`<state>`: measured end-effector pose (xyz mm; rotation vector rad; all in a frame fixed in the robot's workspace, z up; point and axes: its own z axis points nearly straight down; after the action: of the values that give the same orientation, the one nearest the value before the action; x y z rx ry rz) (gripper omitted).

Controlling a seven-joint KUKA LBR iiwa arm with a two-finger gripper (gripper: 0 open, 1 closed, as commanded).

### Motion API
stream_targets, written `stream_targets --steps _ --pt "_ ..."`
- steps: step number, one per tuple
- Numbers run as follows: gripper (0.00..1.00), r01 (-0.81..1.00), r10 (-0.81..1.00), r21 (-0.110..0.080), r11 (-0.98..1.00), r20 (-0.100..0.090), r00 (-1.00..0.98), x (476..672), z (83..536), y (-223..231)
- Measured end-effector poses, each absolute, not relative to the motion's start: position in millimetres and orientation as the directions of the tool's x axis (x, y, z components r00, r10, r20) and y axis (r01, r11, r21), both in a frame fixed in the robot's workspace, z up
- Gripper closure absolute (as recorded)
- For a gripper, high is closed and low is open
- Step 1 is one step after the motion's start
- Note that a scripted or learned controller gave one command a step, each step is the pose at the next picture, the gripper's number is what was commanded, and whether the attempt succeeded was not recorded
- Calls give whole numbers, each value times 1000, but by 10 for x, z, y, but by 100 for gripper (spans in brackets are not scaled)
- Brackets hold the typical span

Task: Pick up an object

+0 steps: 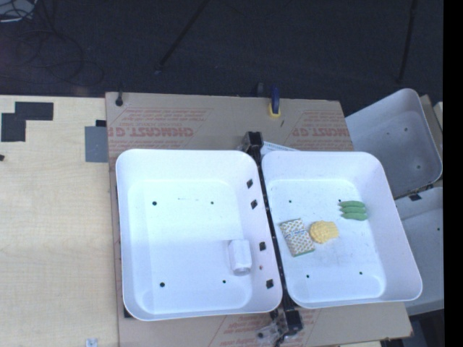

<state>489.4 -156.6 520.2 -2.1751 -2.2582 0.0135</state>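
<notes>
The yellow knobbly toy (323, 231) lay in the right bin (347, 275), right of centre in the frame, just beside a flat patterned square (297, 236), with a green pod (354, 210) near it. It looked light, probably stiff plastic and a little slippery. A hold across its narrower width seemed safest.
</notes>
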Motion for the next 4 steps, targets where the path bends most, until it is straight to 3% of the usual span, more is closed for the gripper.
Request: stream_targets --steps 3,4 --pt "100 998 998 -16 57 -1 -58 4922 5485 -1538" --pt "100 1000 1000 -18 4 4 -4 4973 4052 -1460"
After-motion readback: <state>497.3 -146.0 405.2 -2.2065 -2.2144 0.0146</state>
